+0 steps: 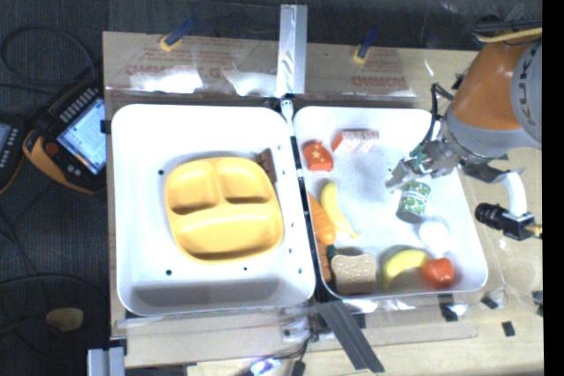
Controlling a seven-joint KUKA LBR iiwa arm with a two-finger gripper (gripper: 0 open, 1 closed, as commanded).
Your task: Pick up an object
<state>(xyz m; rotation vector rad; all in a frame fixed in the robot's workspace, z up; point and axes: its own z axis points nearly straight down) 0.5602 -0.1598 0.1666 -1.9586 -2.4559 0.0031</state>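
Note:
My gripper hangs low over the right part of the right bin, reaching in from the orange-banded wrist. Just below it, touching or nearly touching, lies a small green and white can. Nothing is visibly lifted. Other items in this bin are a red pepper, a red and white packet, a yellow banana, an orange carrot, a slice of bread, a yellow fruit, a red tomato and a white egg.
The left bin holds a yellow divided tray with a small brown piece at its far right corner. A metal divider stands behind the bins. A handheld pendant lies left of the bench.

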